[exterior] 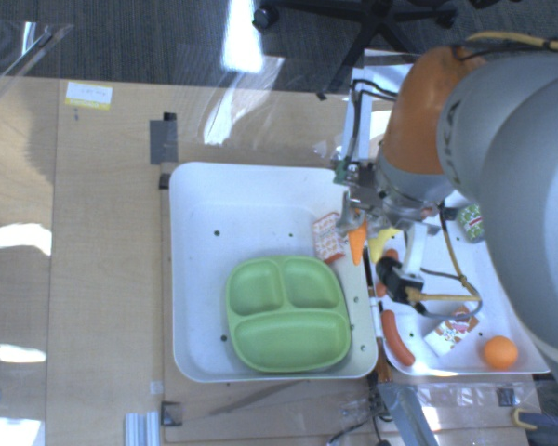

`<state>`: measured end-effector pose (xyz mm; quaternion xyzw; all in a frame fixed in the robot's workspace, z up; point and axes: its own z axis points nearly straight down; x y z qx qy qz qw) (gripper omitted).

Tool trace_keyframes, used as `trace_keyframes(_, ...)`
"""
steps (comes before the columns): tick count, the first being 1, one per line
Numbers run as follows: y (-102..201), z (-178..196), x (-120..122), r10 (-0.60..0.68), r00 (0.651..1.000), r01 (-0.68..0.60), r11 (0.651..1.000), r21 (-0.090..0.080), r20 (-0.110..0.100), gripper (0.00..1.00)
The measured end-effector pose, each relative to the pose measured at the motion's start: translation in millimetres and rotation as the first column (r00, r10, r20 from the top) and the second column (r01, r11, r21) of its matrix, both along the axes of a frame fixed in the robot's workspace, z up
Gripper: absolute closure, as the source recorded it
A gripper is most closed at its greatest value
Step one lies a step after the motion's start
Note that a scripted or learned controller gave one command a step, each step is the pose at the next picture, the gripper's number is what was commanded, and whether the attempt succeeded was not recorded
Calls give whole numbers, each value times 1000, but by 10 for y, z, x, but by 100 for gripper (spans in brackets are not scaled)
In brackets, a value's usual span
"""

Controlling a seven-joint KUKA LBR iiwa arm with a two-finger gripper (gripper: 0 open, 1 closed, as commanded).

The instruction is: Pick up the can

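- Grey arm with orange band [502, 137] is seen reaching in above the right shallow white bin [437, 362], behind the gripper.
- Left shallow white bin [214, 249] is spread out ahead of the gripper, away from the arm.
- Green three-compartment plastic plate [288, 314] is laid flat in the left bin, ahead of the gripper and toward the bin's near edge.
- Two-finger gripper [358, 223] is placed over the wall between the two bins; whether it is released or clenched cannot be told, and nothing is seen held.
- Red sausage [397, 337] is found well below the gripper, by the dividing wall.
- Orange ball [500, 351] is set far back, near the right bin's corner.
- White-and-red carton [449, 331] is located between sausage and ball.
- Red-and-white packet [327, 238] is lying just beside the gripper, on the left-bin side.
- Small green-and-white can [471, 222] is located behind the gripper in the right bin, well apart from it and partly hidden by the arm.
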<state>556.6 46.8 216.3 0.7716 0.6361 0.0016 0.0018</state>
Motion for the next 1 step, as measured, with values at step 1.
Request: trace_keyframes(1,861,163,618,-35,999,35,999,0,-1,100)
